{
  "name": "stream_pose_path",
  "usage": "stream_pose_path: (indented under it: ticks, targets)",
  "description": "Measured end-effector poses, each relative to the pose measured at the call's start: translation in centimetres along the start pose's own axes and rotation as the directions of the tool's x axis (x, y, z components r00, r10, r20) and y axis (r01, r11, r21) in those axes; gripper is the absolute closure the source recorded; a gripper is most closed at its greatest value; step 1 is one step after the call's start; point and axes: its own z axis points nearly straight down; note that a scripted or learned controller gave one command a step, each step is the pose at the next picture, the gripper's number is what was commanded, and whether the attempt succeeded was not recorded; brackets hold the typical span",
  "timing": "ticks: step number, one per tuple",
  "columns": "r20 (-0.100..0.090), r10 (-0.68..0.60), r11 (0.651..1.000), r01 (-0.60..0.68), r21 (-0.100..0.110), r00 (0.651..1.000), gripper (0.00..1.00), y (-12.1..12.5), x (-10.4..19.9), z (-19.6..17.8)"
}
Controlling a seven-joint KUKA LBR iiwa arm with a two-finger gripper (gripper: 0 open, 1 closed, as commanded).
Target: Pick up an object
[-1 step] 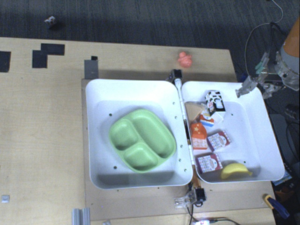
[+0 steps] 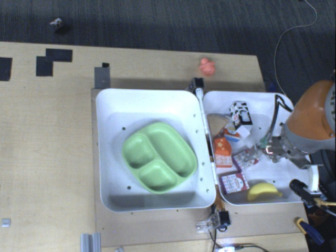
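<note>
Arm in over the right bin, gripper (image 2: pixel 264 150) low among the clutter.

Reaching in from the right, orange band showing above the wrist; whether the jaws stand apart or together, cannot tell from up here. Just left of the gripper, touching or nearly so, a dark red packet (image 2: pixel 244 158), tilted, long axis slanting from near-left to far-right. Nearer, a yellow banana (image 2: pixel 264 191), lying left-right along the near wall of the right bin (image 2: pixel 247 96). Further left, an orange bottle (image 2: pixel 222 150), long axis near-far, cap end pointing far. At the far side, a black-and-white spotted toy (image 2: pixel 239 110). Over in the left bin (image 2: pixel 110 114), a green divided plate (image 2: pixel 159 156), flat.
</note>
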Motion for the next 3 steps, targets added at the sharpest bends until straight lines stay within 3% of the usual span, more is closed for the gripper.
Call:
stream_pose_path:
  ticks: [1, 2, 3]
  targets:
    - [-0.002, -0.002, 1.000, 0.002, -0.005, 1.000, 1.00, 0.3, 0.2, -1.1]
    - [-0.002, -0.002, 1.000, 0.002, -0.005, 1.000, 0.00, 0.2, 0.2, -1.1]
    - [-0.001, -0.004, 1.000, 0.004, -0.010, 1.000, 1.00, 0.4, 0.2, -2.2]
